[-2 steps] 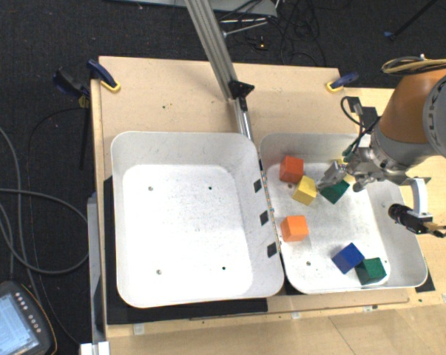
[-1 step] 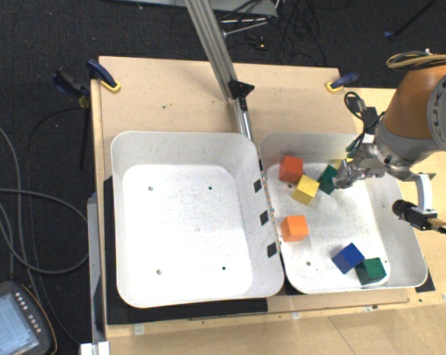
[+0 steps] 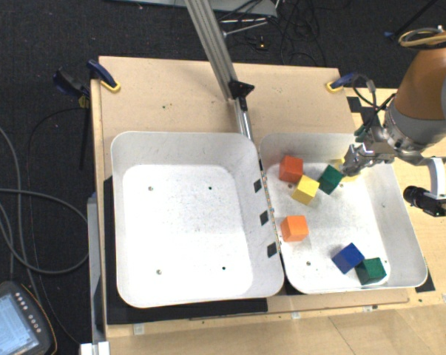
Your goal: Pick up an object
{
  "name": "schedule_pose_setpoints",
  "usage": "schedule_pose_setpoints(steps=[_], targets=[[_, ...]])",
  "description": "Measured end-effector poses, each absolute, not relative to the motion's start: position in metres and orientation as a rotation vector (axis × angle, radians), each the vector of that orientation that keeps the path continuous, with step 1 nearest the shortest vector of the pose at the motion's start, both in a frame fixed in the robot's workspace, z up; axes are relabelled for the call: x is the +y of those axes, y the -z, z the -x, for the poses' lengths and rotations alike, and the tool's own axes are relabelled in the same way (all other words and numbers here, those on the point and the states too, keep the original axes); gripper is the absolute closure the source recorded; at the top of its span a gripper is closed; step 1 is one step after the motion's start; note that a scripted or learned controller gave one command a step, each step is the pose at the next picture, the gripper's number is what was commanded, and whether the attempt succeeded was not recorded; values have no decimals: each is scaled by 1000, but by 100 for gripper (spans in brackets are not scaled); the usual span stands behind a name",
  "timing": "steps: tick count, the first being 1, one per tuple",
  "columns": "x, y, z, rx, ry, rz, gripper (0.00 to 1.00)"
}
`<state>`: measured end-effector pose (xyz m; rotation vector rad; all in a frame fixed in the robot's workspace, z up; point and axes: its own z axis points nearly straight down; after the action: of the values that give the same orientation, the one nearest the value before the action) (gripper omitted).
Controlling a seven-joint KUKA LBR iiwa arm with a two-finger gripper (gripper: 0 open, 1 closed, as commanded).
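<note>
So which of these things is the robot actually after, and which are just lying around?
Part of the job:
gripper
green block beside it
yellow block
two orange blocks
blue block
dark green block

Just lying about:
left bin
clamps
cables

Blue clamps (image 3: 97, 72) on bench corners, metal pole (image 3: 211, 39) slanting, grey cables (image 3: 15, 198) on floor

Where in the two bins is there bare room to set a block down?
The left bin offers its whole floor. In the right bin, a bare patch lies between the lower orange block and the blue block. The upper part is crowded near the yellow block.
</note>
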<state>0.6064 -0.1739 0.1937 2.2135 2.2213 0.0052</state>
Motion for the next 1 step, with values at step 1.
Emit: schedule_pose_setpoints(steps=[1], targets=[[-174,-237,-608,2221,-5,-2213,100]])
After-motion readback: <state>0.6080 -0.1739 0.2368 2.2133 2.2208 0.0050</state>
